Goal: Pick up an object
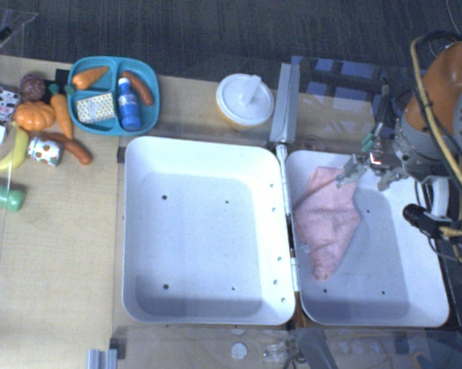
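Bench (54,230) carries two shallow white bins side by side. Left bin (204,233) is the wider one; right bin (381,301) has a pink cloth (327,222) lying crumpled along its left half, long axis running from the far edge toward the near side, touching the bin floor. Arm (451,85), grey with orange up top, comes in from the right over the far right corner of the right bin. Gripper (371,172) hangs above the cloth's far end, fingers spread apart with nothing between them; whether the tips touch the cloth is not clear. Beyond the bins sits a teal divided plate (148,75) with toy food and a blue bottle (129,106), then a white lidded cup (245,99). Loose toy food sits left of the plate, with a green toy (5,196) nearer.
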### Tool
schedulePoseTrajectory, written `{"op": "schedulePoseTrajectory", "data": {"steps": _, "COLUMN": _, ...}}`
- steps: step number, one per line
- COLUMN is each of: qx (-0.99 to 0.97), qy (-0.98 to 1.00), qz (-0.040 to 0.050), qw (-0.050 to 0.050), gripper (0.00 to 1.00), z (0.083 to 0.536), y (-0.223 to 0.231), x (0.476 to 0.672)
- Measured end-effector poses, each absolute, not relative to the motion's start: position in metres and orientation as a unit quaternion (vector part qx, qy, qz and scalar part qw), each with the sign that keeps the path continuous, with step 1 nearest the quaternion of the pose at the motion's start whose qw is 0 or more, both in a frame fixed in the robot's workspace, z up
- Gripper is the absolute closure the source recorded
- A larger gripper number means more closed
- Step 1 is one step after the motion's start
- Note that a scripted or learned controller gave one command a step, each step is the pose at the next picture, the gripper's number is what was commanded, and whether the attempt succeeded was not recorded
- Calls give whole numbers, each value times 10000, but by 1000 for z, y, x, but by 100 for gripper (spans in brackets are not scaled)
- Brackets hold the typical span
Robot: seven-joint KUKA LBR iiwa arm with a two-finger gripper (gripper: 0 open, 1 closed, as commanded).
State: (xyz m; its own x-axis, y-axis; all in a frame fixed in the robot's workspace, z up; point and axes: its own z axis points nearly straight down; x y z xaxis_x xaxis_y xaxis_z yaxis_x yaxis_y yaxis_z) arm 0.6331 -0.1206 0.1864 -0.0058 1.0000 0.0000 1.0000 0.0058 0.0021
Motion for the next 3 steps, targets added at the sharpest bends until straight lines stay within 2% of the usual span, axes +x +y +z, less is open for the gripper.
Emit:
{"op": "schedulePoseTrajectory", "data": {"steps": 1, "qx": 6830, "qy": 7304, "qz": 19, "qw": 26, "gripper": 0, "z": 95, "y": -152, "x": 615}}
{"op": "schedulePoseTrajectory", "data": {"steps": 2, "qx": 6376, "qy": 7703, "qz": 36, "qw": 53, "gripper": 0, "z": 90, "y": -100, "x": 607}}
{"op": "schedulePoseTrajectory", "data": {"steps": 3, "qx": 6373, "qy": 7705, "qz": 61, "qw": 84, "gripper": 100, "z": 103, "y": -100, "x": 609}}
